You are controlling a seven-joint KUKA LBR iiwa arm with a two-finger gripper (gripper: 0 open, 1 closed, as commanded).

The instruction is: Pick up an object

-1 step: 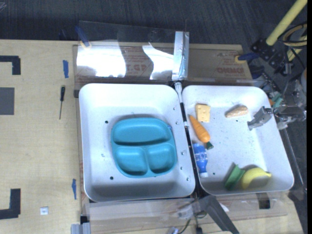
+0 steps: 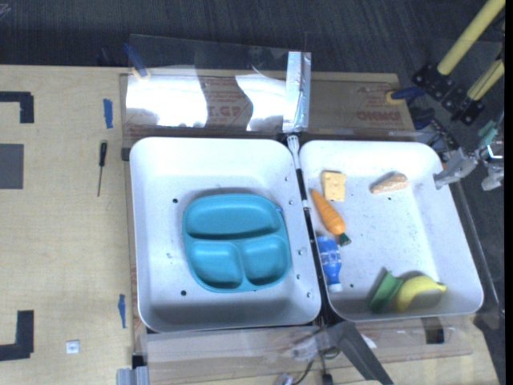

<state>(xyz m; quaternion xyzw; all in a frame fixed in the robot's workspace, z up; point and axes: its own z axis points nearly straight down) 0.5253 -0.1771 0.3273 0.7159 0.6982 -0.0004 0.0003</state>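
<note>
The right bin (image 2: 449, 239) holds several small items. A yellow cracker square (image 2: 334, 185) lies near its far left, with a tan bread piece (image 2: 389, 184) to its right. An orange carrot (image 2: 329, 214) lies along the left wall, and below it is a blue tube (image 2: 329, 261). A yellow banana (image 2: 418, 289) and a green piece (image 2: 383, 290) sit at the near right. My gripper (image 2: 469, 160) hangs at the bin's far right rim, above the wall and apart from all the items.
The left bin (image 2: 152, 215) carries a blue divided plate (image 2: 236, 241). A clear plastic sheet (image 2: 216, 95) stands behind the bins. Yellow rods with black clamps (image 2: 457, 62) cross the top right corner.
</note>
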